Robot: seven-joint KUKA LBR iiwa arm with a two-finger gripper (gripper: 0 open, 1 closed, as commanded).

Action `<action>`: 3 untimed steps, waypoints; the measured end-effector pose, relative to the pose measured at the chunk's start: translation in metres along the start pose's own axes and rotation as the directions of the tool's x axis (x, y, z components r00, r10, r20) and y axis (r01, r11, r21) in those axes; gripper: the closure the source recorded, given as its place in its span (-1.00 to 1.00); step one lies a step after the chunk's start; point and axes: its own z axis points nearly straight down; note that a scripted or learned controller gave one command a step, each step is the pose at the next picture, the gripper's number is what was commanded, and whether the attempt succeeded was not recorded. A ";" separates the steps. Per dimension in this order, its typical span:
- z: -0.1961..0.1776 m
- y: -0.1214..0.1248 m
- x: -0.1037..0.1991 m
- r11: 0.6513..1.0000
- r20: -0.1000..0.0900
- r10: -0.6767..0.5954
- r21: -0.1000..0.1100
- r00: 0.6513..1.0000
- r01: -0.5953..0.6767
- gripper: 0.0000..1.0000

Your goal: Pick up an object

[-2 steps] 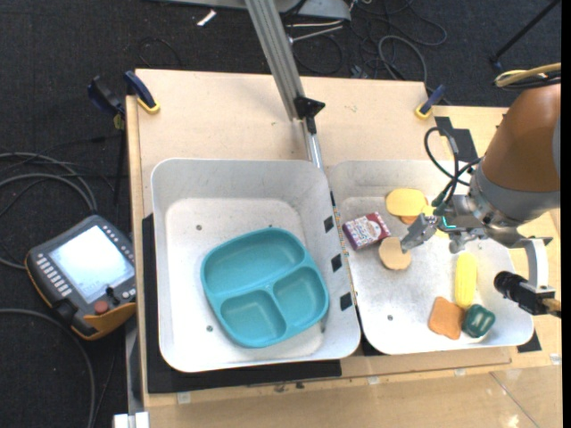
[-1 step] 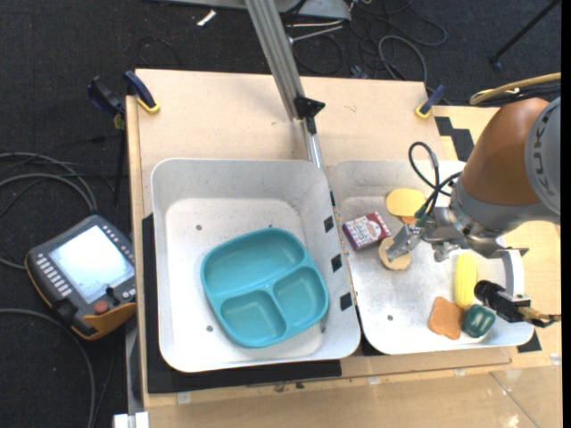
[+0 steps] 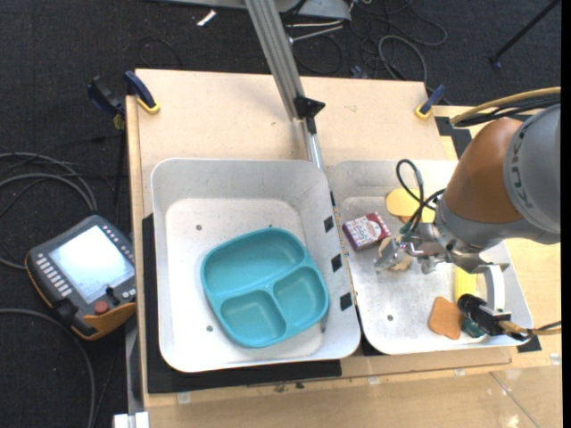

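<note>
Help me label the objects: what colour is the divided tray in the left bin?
Teal blue; the divided tray shows plainly in the camera view.

Teal divided tray (image 3: 264, 286) in the white left bin (image 3: 169, 239), maroon packet (image 3: 366, 231), yellow piece (image 3: 401, 204), orange wedge (image 3: 444, 316) in the white right bin (image 3: 393, 328), tan counter (image 3: 223, 114)

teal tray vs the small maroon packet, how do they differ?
Size: the teal tray is much the larger, taking up a good part of its bin; the maroon packet is small.
Place: the tray lies in the left bin, the packet in the right bin near the divider.
Form: the tray is an open dish with three compartments; the packet is a closed, boxy pack with a light label.
Shared: both rest on a bin floor, neither at the gripper.
</note>
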 end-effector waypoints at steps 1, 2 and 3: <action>0.018 0.000 0.000 1.000 0.001 0.000 -0.005 1.000 0.000 -1.00; 0.007 0.001 0.000 1.000 0.001 0.000 -0.008 1.000 0.000 1.00; -0.054 0.002 -0.006 1.000 0.003 -0.002 -0.012 1.000 0.002 1.00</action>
